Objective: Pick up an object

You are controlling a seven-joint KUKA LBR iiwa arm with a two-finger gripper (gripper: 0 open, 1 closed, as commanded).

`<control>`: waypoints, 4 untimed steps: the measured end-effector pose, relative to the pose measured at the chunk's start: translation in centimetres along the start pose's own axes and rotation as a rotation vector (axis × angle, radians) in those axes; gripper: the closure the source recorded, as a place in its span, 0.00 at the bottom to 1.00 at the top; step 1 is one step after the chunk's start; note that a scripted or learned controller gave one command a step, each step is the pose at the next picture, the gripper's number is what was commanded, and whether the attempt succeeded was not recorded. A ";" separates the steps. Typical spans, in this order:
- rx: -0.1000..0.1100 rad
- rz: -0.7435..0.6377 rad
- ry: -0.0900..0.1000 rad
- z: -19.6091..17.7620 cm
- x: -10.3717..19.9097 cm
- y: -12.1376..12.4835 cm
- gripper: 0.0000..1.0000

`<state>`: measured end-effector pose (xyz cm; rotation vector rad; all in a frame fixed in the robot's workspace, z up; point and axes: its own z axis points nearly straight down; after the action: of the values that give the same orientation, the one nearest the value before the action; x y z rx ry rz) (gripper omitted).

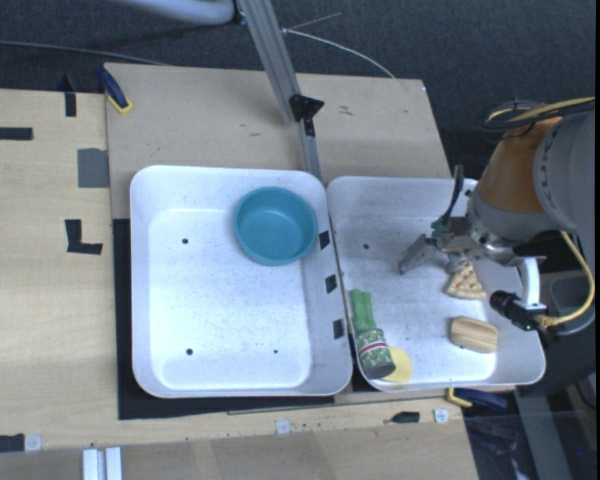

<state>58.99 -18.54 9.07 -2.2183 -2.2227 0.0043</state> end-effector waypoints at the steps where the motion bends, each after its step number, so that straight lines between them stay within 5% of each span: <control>1: 0.000 -0.001 0.001 -1.2 0.1 0.0 1.00; 3: -0.005 0.001 0.000 -11.4 -0.3 -0.4 1.00; 4: -0.004 -0.005 0.003 -12.6 5.6 1.1 1.00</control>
<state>60.11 -12.98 21.69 -2.2126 -2.2289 -0.0035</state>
